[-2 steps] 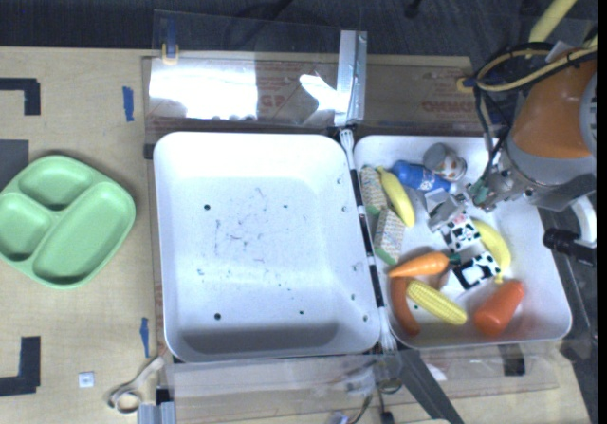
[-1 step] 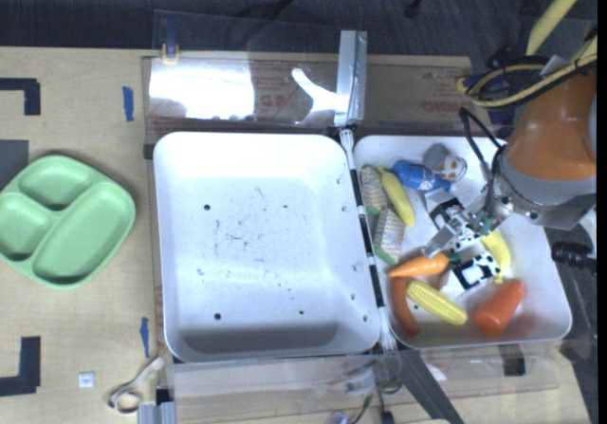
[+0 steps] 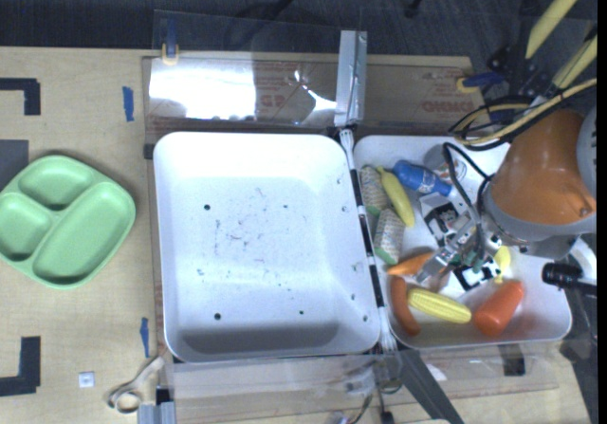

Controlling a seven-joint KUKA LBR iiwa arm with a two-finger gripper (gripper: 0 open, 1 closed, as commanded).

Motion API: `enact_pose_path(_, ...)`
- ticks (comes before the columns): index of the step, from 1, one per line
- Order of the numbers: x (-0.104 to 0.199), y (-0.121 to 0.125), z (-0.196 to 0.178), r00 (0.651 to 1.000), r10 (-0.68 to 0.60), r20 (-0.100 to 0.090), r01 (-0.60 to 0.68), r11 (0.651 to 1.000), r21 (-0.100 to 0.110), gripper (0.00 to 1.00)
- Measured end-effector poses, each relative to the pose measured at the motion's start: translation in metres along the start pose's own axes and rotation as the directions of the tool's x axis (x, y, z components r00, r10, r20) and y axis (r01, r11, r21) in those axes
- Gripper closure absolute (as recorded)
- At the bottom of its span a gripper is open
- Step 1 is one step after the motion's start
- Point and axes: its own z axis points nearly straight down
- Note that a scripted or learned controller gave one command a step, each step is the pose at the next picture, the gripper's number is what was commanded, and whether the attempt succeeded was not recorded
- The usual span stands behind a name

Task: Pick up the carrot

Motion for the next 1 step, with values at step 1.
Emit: enact_pose_path(1, -0.0392, 0.0582, 0.0237, 0.964, -0.258, -0.059, 0.259, 0.966, 0.012, 0.0)
